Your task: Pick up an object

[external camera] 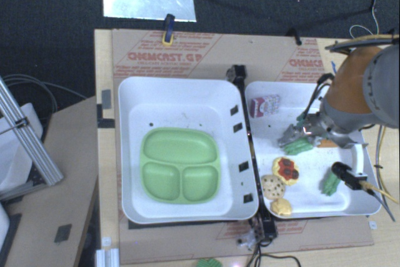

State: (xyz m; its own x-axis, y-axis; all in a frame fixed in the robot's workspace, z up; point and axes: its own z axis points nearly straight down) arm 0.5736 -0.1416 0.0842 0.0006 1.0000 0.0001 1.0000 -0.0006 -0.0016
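Green toy lies lengthwise left-right beside end effector.

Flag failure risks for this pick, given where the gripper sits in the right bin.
1. The gripper is low over a green item; the item is small and irregular, so it could slip out or get pushed aside.
2. An orange piece lies right beside the green item, so it may be nudged or caught along with it.
3. The pizza toy and cookie sit just below; a lateral move could knock them.
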